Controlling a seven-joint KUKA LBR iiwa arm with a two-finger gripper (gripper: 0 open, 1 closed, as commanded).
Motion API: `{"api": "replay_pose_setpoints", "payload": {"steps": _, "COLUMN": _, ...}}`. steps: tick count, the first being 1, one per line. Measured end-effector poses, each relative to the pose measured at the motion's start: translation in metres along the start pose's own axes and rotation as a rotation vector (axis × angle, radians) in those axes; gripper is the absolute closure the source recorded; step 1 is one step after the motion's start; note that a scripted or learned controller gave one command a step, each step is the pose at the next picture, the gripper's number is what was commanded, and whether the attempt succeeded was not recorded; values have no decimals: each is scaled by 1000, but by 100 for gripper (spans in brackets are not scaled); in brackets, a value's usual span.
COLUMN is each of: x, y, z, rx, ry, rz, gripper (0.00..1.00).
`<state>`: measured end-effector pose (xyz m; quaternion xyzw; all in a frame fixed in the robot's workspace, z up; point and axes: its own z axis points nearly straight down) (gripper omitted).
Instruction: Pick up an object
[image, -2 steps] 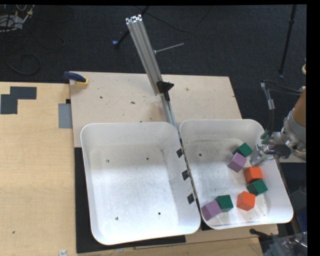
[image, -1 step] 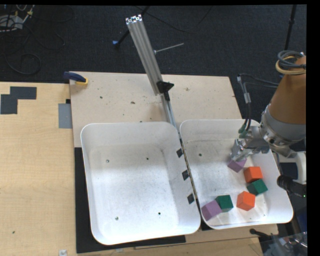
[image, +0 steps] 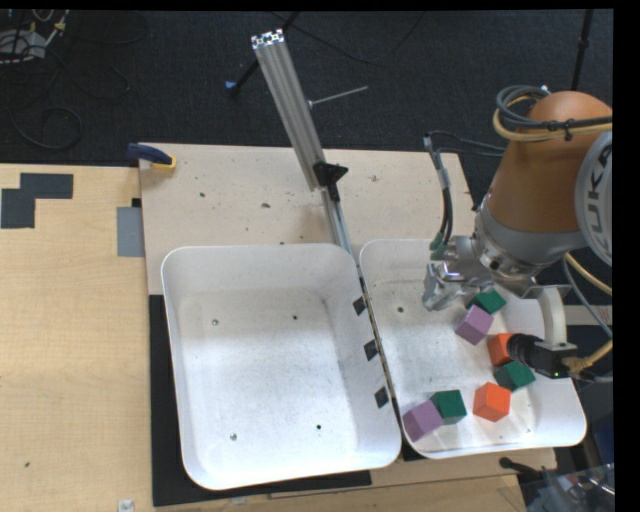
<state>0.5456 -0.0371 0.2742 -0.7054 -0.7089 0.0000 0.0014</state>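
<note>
Pincer (image: 440, 290) hangs low in right bin (image: 420, 440), beside purple cube (image: 474, 324); I cannot tell its state. Position suggests a grasp attempt there.

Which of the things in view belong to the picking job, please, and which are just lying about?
Job: small purple, green and orange blocks in the right white bin; end effector.
Lying about: left white bin; slanted aluminium rail; blue-and-yellow clamp.

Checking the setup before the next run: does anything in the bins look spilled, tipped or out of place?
Nothing stands out. The coloured blocks, such as the orange block and the purple block, all lie inside the right bin, scattered but contained. The tool hangs over that bin's far part.
</note>
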Motion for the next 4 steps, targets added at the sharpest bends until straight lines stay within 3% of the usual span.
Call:
{"api": "replay_pose_setpoints", "payload": {"steps": 1, "x": 42, "y": 31, "z": 11, "rx": 0, "ry": -1, "rz": 1, "gripper": 100}}
{"api": "replay_pose_setpoints", "payload": {"steps": 3, "x": 129, "y": 61, "z": 42, "rx": 0, "ry": -2, "rz": 1, "gripper": 100}}
{"api": "replay_pose_setpoints", "payload": {"steps": 4, "x": 128, "y": 61, "z": 41, "rx": 1, "ry": -3, "rz": 0, "gripper": 0}}
